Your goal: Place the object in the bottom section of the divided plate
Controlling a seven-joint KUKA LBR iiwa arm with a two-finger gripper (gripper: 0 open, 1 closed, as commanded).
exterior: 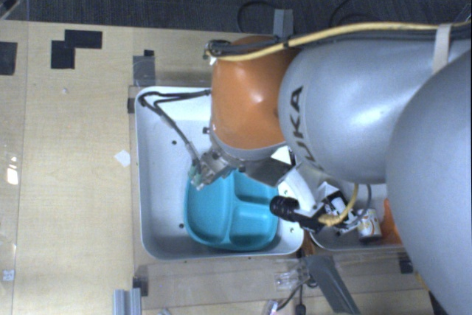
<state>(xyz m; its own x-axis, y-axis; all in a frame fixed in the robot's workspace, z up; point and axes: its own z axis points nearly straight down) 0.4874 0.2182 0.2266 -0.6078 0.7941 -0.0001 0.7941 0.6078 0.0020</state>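
Arm: grey KUKA arm [346, 107] reached in from the right and covered most of the right half of the view; its orange band [247, 96] hung over the left bin.
Gripper: the gripper [200, 175] sat below the orange band at the upper left edge of the plate; how it stood, wide or closed, could not be told, and no thing could be seen in it.
Plate: blue divided plate [225, 214] lay in the lower part of the left white bin [158, 181], near its front wall, partly hidden under the wrist; a raised ridge split its sections.
Object: could not be made out.
Cables: black cable [166, 122] ran across the bin floor toward the wrist; yellow cable [324, 37] ran along the arm.
Bench: pale wood [66, 158] with black marks at the upper left.
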